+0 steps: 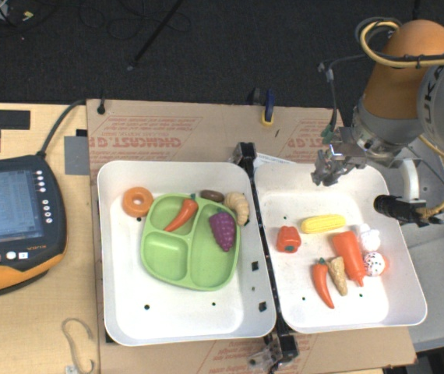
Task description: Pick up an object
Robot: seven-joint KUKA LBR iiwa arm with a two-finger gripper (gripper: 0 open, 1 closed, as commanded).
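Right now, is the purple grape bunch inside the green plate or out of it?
Inside. The purple grape bunch lies in the green plate, in its right compartment near the top, within the left bin.

A sheet of brown cardboard [175, 135] with reddish printed lettering covers the bench, and a blue clamp [268, 107] grips its far edge. To the left lies a pale wooden tabletop [19, 318] marked with black tape shapes [0, 128]. A handheld control pad [12, 224] with a lit screen and orange underside rests there. Beyond is dark carpet [206, 37] strewn with black cables [156, 22].
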